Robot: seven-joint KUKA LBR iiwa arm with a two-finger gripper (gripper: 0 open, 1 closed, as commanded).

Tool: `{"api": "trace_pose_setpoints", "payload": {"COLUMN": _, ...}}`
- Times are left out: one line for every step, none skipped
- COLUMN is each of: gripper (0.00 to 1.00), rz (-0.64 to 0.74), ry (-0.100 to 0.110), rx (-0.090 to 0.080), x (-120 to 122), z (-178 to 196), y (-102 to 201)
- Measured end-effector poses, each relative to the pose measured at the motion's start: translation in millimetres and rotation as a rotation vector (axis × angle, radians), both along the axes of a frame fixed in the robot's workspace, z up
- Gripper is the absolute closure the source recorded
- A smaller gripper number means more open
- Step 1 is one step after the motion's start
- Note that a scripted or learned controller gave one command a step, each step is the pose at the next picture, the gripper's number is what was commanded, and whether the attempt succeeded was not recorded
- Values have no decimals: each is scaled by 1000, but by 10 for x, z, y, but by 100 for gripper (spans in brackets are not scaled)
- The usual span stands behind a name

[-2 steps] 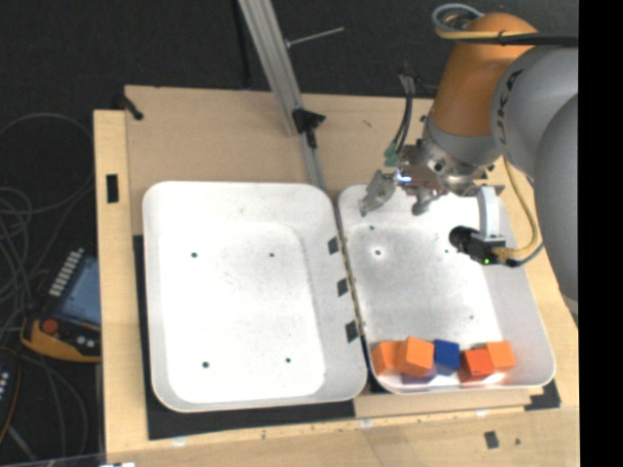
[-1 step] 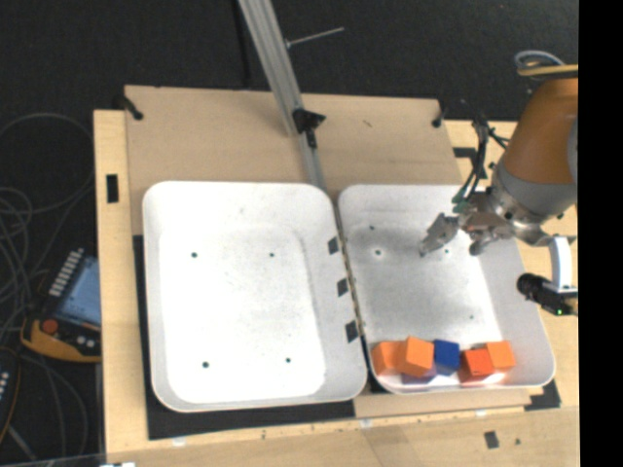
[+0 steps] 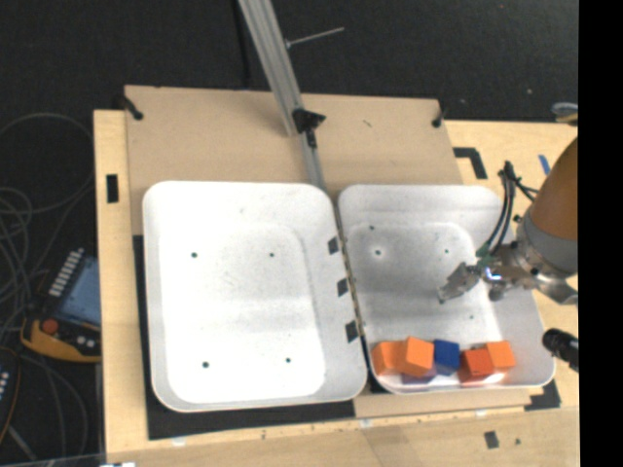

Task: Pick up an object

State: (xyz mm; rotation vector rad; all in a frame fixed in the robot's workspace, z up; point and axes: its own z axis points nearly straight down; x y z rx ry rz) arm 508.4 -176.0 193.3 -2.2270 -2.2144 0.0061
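No block has yet been lifted, so the task is judged to be at its start: the reach, the grasp and the lift are all left to be done. The hand (image 3: pixel 458 285) is seen above the bare middle of the right bin (image 3: pixel 409 212), well apart from the blocks, with nothing between its fingers; whether it is set wide or narrow cannot be told from this slant.

The blocks are gathered in a row along the near edge of the right bin. Four orange blocks (image 3: pixel 407 356) are counted, two at the left of the row and two at the right, with one blue block (image 3: pixel 446 354) between the pairs. A purple piece may lie under them, but it is too small to tell. Two bins are counted on the surface (image 3: pixel 243 134); the left bin (image 3: pixel 234 290) holds no blocks.
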Motion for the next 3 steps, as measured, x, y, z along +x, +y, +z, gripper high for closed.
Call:
{"api": "trace_pose_setpoints", "payload": {"gripper": 0, "rz": 9, "ry": 4, "rx": 5, "x": -204, "z": -855, "y": 565}}
{"api": "trace_pose_setpoints", "payload": {"gripper": 0, "rz": 3, "ry": -9, "rx": -1, "x": 187, "z": -950, "y": -230}}
{"api": "trace_pose_setpoints", "payload": {"gripper": 0, "rz": 12, "ry": -8, "rx": 2, "x": 43, "z": -952, "y": 633}}
